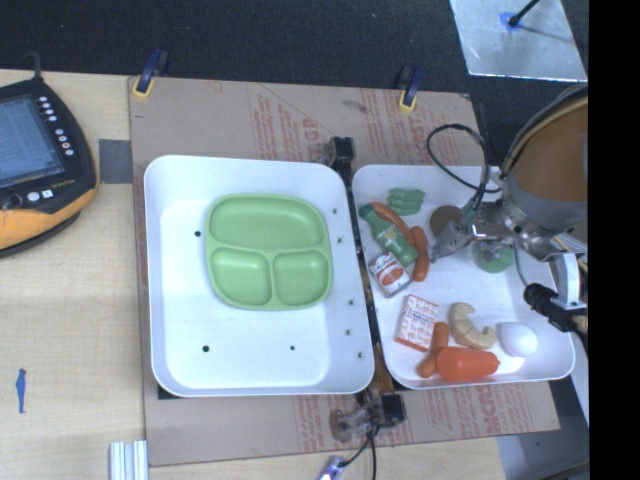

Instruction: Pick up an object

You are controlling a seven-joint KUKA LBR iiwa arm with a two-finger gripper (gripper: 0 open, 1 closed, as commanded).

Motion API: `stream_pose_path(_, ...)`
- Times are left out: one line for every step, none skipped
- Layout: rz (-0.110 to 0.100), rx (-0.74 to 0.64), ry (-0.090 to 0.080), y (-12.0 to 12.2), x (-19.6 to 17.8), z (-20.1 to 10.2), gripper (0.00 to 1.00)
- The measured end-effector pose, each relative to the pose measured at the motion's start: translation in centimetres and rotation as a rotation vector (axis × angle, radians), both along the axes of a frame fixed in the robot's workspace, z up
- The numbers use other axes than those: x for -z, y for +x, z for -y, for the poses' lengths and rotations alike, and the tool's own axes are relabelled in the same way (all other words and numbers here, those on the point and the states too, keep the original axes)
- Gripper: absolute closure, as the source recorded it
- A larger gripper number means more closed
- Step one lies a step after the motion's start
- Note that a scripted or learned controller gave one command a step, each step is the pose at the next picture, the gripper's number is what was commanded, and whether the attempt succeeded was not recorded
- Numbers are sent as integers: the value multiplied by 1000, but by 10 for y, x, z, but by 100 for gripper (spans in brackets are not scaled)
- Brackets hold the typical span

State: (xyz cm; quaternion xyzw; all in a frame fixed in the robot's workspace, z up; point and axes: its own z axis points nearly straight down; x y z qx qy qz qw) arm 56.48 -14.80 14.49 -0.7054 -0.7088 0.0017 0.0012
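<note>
The right bin [400, 368] holds several toy foods. A green bottle [388, 230] lies beside an orange-brown sausage [419, 250], with a red-and-white can [388, 271] just below them. A green leafy piece [406, 199] lies near the far wall. My gripper [452, 238] hangs low over the bin's middle right, next to a brown round piece [445, 217] and left of a green round piece [493, 259]. Along the near side lie a red-and-white packet [416, 322], a carrot [434, 348], a pale curved piece [469, 325], a red piece [466, 364] and a white egg [517, 340].
The left bin [170, 368] holds a green divided plate [268, 250]. A teach pendant [35, 163] lies on the bench at far left. The arm's bulk [545, 173] covers the right bin's far right corner, with a black cable [455, 148] looping above it.
</note>
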Motion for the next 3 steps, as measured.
stream_pose_path(-2,-1,0,10,54,-17,0)
stream_pose_path(-3,-4,-2,10,43,-16,100)
stream_pose_path(2,-2,0,-29,-47,-77,100)
